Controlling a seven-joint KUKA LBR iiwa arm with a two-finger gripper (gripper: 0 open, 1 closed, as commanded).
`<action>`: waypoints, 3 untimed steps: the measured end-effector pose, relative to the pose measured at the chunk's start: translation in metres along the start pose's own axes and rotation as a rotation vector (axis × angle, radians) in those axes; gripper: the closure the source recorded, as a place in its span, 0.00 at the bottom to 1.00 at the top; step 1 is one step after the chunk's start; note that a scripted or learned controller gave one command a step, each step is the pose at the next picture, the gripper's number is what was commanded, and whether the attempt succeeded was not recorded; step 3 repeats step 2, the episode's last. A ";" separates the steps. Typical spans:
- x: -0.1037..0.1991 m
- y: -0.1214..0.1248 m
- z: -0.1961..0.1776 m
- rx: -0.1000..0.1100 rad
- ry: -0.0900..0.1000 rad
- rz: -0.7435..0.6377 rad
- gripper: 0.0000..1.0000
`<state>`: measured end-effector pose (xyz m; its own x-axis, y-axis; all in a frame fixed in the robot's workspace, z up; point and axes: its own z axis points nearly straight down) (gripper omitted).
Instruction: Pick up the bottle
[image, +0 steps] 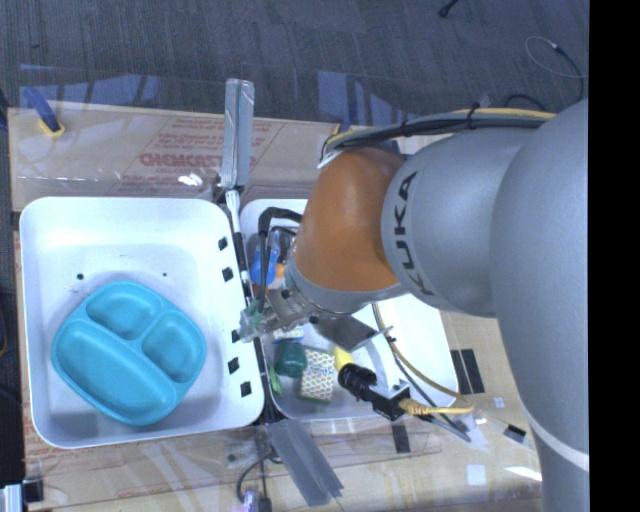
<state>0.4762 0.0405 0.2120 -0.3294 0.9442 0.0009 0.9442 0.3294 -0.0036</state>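
Observation:
The grey arm with its orange band (345, 225) covers most of the right bin (262, 215). My gripper (260, 318) sits low at that bin's left wall, pale green at its tip. Just below it lies a small dark green object (290, 358), possibly the bottle, though I cannot tell for sure. Next to it is a white piece with a yellow and blue pattern (318, 376). A blue and orange item (270, 262) peeks out above the gripper, mostly hidden by the wrist. Nothing shows between the gripper's tips.
The left bin (60, 230) holds a light blue divided plate (128, 348) at its front. A grey upright bar (238, 135) stands behind the wall between the bins. Yellow cable (430, 405) trails over the right bin's front edge.

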 end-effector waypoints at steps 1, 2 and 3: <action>-0.034 -0.012 0.021 0.000 0.001 -0.201 1.00; 0.039 0.014 -0.053 -0.002 -0.001 -0.243 1.00; 0.039 0.014 -0.053 -0.002 -0.001 -0.243 1.00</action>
